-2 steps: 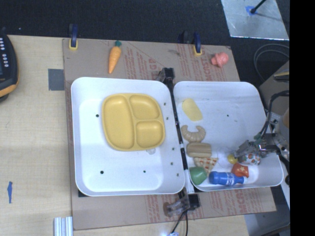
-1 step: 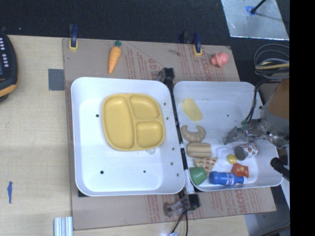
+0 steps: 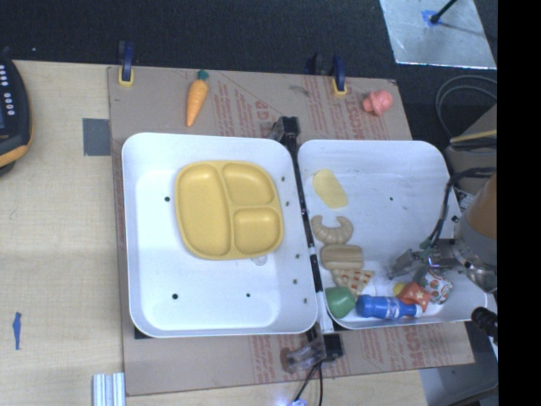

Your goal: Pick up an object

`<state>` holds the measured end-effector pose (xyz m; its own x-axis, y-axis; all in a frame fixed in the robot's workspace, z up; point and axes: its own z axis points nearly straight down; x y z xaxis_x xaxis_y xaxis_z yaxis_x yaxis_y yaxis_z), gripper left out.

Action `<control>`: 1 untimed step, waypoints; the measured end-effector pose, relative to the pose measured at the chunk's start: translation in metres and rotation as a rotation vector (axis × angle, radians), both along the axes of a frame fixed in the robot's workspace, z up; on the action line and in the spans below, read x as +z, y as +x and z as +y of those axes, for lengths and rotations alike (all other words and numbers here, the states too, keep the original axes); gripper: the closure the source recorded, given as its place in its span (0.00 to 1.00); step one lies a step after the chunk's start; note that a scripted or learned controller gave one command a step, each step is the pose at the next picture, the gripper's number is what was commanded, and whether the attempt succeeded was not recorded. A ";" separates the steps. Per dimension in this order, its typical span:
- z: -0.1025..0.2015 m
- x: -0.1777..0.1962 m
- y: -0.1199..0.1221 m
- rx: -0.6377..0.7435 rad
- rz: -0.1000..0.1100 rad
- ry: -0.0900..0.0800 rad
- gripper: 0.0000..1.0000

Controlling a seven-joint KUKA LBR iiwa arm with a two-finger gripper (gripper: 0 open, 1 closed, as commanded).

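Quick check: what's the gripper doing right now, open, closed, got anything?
Gripper: low in the right bin, by the orange-and-white item and blue bottle; its state cannot be told, nor any hold.

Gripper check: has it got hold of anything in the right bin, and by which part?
Cannot be told. The gripper sits low in the right bin, just above an orange-and-white packet and a blue bottle, but no hold is visible.

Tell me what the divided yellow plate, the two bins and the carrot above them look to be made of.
Divided yellow plate: probably moulded plastic, matte, with rounded compartment ridges and even colour. Left bin and right bin: likely thin formed plastic, smooth white, soft glare on the floors. Carrot: looks like a toy, plastic or rubber; too small to tell.
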<state>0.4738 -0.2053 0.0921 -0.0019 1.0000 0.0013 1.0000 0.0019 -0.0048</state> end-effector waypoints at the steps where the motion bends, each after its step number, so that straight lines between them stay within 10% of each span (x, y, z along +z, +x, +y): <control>1: 0.032 0.047 0.110 0.009 -0.014 -0.004 0.00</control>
